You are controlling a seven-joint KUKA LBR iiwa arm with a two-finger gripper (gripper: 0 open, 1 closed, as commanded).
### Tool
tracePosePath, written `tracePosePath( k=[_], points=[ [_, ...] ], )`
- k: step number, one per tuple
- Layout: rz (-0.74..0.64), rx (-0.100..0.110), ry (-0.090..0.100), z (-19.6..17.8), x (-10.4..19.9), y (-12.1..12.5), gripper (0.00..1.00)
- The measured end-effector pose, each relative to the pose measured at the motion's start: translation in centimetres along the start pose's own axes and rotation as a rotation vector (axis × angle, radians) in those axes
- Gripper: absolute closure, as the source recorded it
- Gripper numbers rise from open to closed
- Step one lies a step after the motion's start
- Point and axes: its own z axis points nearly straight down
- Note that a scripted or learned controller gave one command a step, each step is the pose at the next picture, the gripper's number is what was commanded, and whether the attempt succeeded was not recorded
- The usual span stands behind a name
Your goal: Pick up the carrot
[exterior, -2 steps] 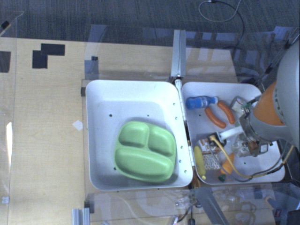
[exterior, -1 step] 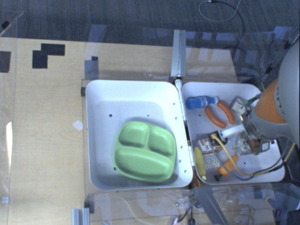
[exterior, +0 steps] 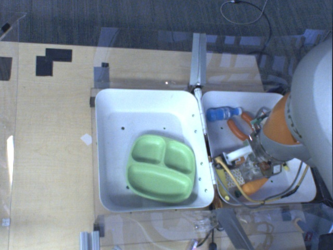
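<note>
Over the right bin (exterior: pixel 307 191) your arm (exterior: pixel 312 98) is reaching in from the right, its orange band (exterior: pixel 278 126) sitting just above the wrist, which is angling down toward the bin's front left corner. You are seeing the gripper (exterior: pixel 250 171) hanging low among clutter there, and you cannot tell how it is set. The carrot (exterior: pixel 254 185) is lying just beside and below it, near the front edge. A blue bottle (exterior: pixel 222 113) is resting toward the back, and a green sectioned tray (exterior: pixel 161 168) is lying in the left bin (exterior: pixel 109 139).
</note>
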Motion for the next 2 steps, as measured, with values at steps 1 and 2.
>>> tracePosePath(
  k=[1, 2],
  points=[
    [0.036, 0.007, -0.009, -1.4, -0.8, 2.2, 1.00],
    [0.027, 0.008, -0.007, -2.5, -0.6, 2.1, 1.00]
  ],
)
